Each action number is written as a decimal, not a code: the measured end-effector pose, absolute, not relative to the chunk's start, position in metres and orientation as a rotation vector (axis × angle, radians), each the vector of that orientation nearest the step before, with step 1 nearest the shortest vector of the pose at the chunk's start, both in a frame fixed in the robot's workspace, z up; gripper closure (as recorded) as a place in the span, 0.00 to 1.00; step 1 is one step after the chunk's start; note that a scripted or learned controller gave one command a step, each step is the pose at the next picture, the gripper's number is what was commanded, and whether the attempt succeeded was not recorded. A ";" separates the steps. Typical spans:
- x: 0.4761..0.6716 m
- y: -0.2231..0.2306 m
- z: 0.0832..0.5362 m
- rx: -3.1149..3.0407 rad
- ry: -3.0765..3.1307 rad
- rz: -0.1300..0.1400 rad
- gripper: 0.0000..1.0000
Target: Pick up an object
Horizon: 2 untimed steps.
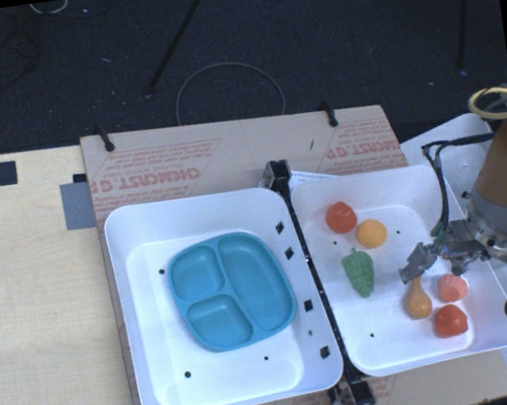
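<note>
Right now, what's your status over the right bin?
Gripper low over the right bin, nothing seen held. Nearest: tan pear-shaped toy and pink toy fruit. Green pepper toy to camera-left, apart.

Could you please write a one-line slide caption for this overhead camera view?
The gripper hovers over toy fruit in the right bin; a blue divided plate sits in the left bin.

Light wooden bench top (34,314), well off to the grey two-finger gripper's (420,261) left. Flat brown cardboard sheet with red print (228,158) lies on it. On the cardboard, two shallow white plastic bins side by side: right-hand bin (404,358) directly beneath the gripper, left-hand bin (168,389) beyond the black divider clips, to its left.
</note>
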<state>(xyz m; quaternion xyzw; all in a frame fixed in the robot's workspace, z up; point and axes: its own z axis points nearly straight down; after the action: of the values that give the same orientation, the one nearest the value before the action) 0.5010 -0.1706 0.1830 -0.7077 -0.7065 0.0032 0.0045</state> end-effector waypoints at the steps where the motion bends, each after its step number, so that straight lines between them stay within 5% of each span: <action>1: 0.503 -0.171 0.187 -2.221 -2.220 0.002 0.00; 2: 0.499 -0.161 0.129 -2.214 -2.216 0.006 0.00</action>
<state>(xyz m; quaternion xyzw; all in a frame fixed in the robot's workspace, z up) 0.4986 -0.1606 0.1293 -0.7068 -0.7074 0.0018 0.0043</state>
